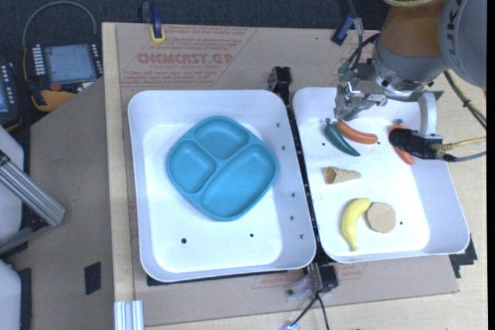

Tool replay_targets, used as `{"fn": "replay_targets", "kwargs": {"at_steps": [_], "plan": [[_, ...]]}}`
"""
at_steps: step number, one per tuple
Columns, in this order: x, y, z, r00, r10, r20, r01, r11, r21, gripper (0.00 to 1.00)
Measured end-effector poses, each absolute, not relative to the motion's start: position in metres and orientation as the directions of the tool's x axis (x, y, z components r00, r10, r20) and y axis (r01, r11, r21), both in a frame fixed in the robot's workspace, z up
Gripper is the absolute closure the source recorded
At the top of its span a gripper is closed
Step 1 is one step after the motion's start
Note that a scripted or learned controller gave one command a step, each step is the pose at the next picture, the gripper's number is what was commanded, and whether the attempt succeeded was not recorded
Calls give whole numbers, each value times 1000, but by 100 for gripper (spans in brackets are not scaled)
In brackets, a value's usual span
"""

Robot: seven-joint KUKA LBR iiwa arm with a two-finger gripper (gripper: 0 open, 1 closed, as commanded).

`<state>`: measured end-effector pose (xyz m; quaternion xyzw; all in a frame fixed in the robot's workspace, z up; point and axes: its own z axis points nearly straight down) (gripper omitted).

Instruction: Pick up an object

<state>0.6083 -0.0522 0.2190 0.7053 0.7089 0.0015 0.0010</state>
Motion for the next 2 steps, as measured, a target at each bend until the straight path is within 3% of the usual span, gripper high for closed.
{"fn": "replay_targets", "kwargs": {"at_steps": [2], "plan": [[612,53,213,-6,1000,2,1000,6,0,100]]}}
